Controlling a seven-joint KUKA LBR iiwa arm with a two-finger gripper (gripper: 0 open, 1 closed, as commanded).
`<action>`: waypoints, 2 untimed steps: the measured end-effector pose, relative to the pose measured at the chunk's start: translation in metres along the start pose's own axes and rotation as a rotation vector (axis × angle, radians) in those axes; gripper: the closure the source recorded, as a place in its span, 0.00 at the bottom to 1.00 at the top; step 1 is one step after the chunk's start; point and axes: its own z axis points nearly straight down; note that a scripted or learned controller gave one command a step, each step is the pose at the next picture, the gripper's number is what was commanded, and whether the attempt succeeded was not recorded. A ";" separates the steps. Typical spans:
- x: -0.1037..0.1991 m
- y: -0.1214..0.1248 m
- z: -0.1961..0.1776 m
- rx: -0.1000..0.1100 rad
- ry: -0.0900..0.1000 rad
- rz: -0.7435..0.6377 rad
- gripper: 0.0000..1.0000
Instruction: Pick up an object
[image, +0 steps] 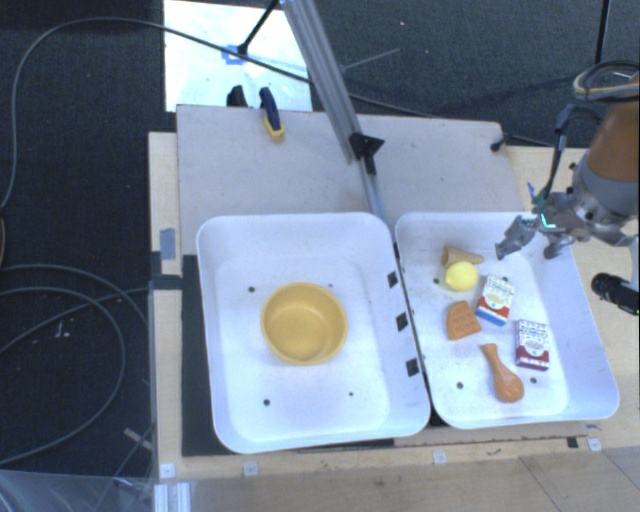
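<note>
The orange drumstick-shaped toy (502, 375) lies at the right bin's (590, 395) front edge, among other small items. The gripper (532, 240) hovers open and empty over the far rim; approach stage—next it must choose a target and descend.

Even, diffuse overhead light; scene moderately bright. White bins (300, 235) near overexposed, surface detail washed out. Bright bluish glare patch on floor (215, 45) at top centre-left of frame. Dark carpet (70, 200) at left underexposed, grainy. Shadows soft, faint under yellow bowl (304, 322). Overall low resolution, mild softness; arm (610, 160) at upper right slightly blurred.
</note>
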 end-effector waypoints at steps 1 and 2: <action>0.000 0.000 0.000 0.000 0.000 0.000 0.00; 0.000 -0.006 0.043 0.003 0.001 0.001 0.00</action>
